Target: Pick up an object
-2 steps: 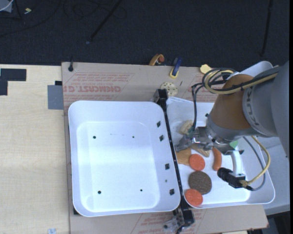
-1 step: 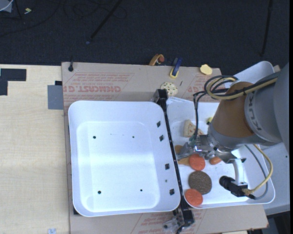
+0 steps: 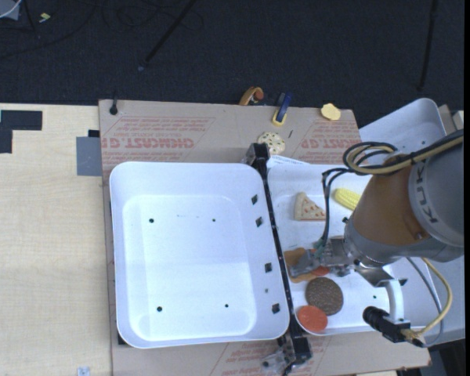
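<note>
Two shallow white bins are seen side by side on a cardboard sheet (image 3: 180, 131) laid over the bench. The left bin (image 3: 189, 253) is bordered on its right by a black divider strip (image 3: 272, 233) that separates it from the right bin (image 3: 298, 180).

The grey arm (image 3: 411, 210), with its orange band above the wrist, is reached in from the right and is bent low over the right bin, with black and yellow cables looped around it. The gripper (image 3: 319, 263) is positioned near the bin's left side, close above a small cluster of objects. Whether it is open or closed around anything cannot be told, since the tip is hidden among the objects and the arm's own body.

Several objects are found in the right bin. A tan wedge (image 3: 307, 207) lies toward the upper middle, and a yellow piece (image 3: 345, 198) is placed just to its right, partly covered by the arm. An orange-brown piece (image 3: 295, 255) lies just beside the gripper. A brown round disc (image 3: 324, 295) rests below the gripper, and a red-orange round piece (image 3: 312, 319) lies just below the disc, near the bin's lower edge.

On the cardboard beyond the bins, a spotted round cookie-like item (image 3: 272, 142), a blue and yellow clip (image 3: 281, 110) and a small yellow lump (image 3: 330, 112) are scattered.
</note>
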You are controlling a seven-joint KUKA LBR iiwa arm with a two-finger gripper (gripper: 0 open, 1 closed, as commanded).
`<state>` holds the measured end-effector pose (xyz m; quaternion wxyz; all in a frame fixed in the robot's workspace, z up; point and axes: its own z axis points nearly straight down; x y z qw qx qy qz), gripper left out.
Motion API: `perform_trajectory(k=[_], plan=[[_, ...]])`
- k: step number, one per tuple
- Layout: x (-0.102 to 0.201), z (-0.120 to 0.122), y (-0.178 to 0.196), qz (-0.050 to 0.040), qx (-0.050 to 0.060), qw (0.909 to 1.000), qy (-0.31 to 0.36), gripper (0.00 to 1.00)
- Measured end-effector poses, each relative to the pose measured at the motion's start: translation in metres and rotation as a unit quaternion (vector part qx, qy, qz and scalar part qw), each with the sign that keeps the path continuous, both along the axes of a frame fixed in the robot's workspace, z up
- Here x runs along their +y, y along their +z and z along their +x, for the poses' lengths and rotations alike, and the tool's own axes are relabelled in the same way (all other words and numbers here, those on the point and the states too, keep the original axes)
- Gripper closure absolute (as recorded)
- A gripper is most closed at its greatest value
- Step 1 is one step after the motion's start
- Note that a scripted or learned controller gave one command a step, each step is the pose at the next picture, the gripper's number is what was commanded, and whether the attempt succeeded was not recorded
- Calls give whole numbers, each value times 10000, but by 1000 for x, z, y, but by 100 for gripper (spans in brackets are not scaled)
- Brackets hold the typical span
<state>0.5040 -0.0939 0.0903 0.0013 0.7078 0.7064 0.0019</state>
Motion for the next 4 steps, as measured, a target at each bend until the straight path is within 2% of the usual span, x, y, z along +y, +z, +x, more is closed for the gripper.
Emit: perform_trajectory(k=[1,2,3,4], plan=[[-2,19,-2,7,34,10000,16,0],[-4,19,10,10,20,10000,-18,100],[50,65,102,-1,-9,10000,41,100],[95,112,97,-3,22,10000,32,100]])
